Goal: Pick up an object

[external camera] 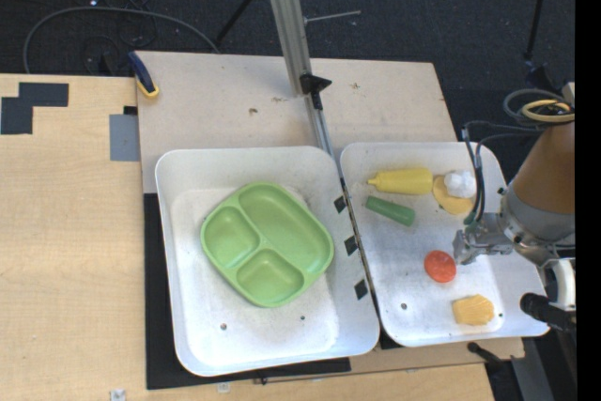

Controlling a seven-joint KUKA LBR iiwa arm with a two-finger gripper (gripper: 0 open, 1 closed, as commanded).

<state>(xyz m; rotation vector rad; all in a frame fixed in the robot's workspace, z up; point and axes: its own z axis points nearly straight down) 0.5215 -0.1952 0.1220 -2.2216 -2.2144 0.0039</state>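
Over the right bin (404, 319), the hand (470, 251) hangs low just beside a red round object (439, 266); whether it is released or clenched I cannot tell. Nearby lie a yellow bottle (402, 181), a green stick (390, 210) and a yellow block (472, 309). A green tray (267, 242) sits in the left bin (178, 277).

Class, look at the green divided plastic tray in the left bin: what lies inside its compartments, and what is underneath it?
The green divided plastic tray shows three compartments, all bare green. It rests on the floor of the left white bin; the patch of floor directly beneath it is covered and cannot be checked.
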